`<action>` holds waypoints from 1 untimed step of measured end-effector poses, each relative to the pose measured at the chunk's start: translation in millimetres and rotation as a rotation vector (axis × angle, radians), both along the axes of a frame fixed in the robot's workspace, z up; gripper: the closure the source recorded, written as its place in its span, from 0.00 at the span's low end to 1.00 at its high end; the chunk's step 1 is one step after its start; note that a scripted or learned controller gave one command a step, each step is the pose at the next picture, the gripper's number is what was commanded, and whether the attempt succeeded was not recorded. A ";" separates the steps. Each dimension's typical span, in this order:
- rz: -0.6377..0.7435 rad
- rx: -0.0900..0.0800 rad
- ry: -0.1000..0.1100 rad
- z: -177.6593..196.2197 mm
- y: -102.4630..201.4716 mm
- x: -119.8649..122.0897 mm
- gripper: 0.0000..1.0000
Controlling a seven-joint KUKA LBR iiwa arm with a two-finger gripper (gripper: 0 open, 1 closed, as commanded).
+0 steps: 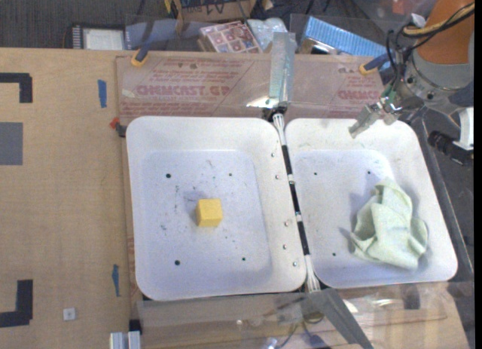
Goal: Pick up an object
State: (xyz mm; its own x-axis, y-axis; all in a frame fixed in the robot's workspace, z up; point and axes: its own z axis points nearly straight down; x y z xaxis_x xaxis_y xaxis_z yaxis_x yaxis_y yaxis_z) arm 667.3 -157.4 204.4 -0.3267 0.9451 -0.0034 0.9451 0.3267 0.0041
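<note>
A small yellow block (210, 212) lies near the middle of the left bin (151, 144). A crumpled pale green cloth (390, 225) lies in the right bin (331, 144), toward its front right. My gripper (370, 117) hangs over the far right corner of the right bin, well away from both objects. Nothing shows between its fingers.
A cardboard panel (196, 91) runs along the back of both bins. Boxes and cables (226, 8) clutter the area behind it. The wooden bench top (53, 189) extends to the left. A metal strip (290, 189) separates the bins.
</note>
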 end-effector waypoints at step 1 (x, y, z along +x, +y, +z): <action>-0.136 0.000 0.000 -3.3 -10.9 0.2 0.00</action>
State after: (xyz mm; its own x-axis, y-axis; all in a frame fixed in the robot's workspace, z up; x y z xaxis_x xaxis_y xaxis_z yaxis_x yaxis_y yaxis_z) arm 667.5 -168.3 201.1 -0.1957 0.9807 -0.0030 0.9806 0.1957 0.0039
